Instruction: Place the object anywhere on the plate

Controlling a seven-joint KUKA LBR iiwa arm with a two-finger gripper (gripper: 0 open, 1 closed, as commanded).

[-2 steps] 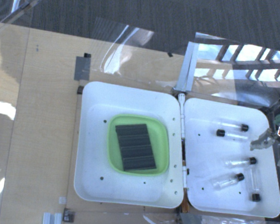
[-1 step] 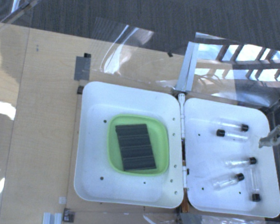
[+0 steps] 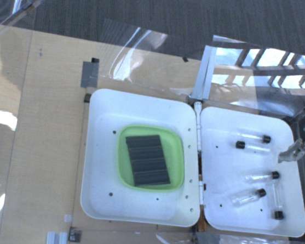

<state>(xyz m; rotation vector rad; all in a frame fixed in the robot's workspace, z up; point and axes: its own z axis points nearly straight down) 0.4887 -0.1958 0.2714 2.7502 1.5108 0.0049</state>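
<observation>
Though I cannot tell the gripper's (image 3: 294, 153) spread, the tubes (image 3: 251, 196) look light, slick and roll-prone, so pinch one mid-barrel for the plate (image 3: 122, 145).

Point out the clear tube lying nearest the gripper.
The top tube, lying level along the right bin's far side; its black cap points toward the gripper. The others lie lower.

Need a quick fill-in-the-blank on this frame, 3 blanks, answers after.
1. The green plate sits in the ____ bin.
2. The dark ridged block lies on the ____.
3. The clear tubes in the right bin have ____ caps.
4. The right bin holds ____ tubes.

Answers: left; plate; black; five
</observation>
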